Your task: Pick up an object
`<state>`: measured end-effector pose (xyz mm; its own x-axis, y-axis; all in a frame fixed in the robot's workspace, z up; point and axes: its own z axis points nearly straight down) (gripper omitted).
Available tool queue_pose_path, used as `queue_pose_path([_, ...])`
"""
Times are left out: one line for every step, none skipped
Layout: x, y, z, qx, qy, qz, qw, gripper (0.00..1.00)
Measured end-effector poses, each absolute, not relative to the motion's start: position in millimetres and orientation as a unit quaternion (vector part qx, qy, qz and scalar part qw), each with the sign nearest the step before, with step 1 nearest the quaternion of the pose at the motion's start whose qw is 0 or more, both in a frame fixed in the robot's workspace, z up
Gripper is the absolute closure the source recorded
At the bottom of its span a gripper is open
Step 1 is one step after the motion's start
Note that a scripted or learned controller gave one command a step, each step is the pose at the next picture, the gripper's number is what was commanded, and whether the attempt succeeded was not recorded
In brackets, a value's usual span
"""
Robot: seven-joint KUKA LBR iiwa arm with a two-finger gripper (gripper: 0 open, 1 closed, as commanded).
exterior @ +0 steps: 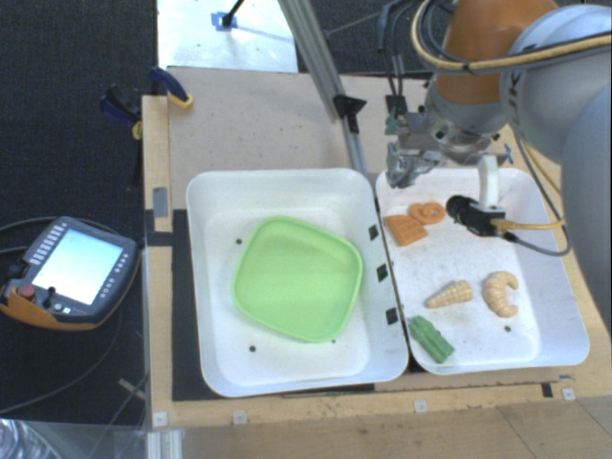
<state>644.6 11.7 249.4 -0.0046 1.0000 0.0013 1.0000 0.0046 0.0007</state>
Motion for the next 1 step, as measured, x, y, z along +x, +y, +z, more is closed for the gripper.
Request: queue_pose_path([658.3, 52.5, 244.8, -0.706, -0.708, -0.0006, 0.0, 1.0])
